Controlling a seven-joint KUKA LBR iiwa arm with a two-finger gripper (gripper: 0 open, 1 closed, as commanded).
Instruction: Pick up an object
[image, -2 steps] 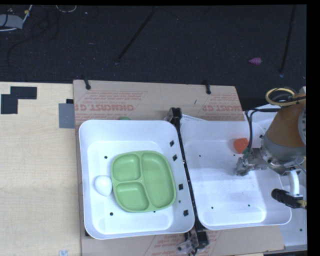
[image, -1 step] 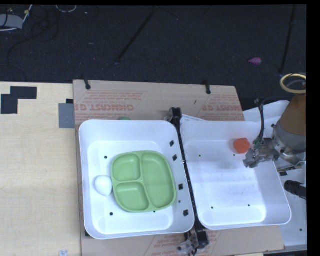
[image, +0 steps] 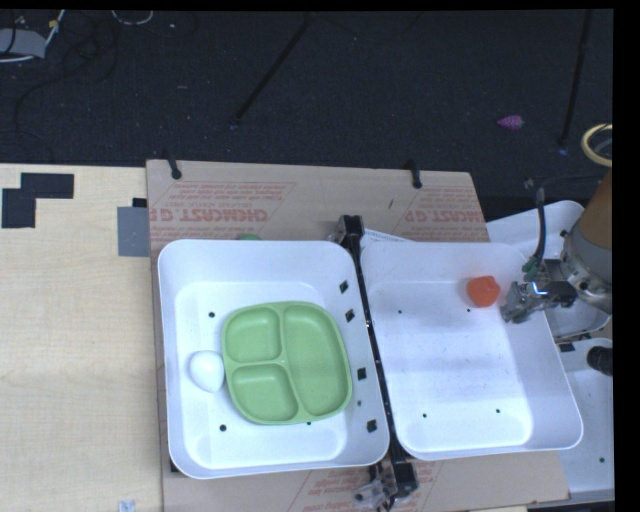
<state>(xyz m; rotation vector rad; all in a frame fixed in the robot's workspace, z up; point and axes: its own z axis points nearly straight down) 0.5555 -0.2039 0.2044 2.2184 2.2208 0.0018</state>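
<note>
Wooden bench (image: 70, 330), cardboard sheet (image: 300, 205), dark floor (image: 350, 80)

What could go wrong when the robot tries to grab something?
The hand hangs by the right bin's right wall, so it might bump that wall going down. The orange thing looks small and round, so it might roll or slip away. The white ball and green tray sit in the far left bin, a long stretch.

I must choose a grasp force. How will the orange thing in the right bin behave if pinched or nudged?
The orange thing looks small and rounded, so a nudge would probably roll it. It lies close to the bin's far wall, which might stop it. It is probably light.
</note>
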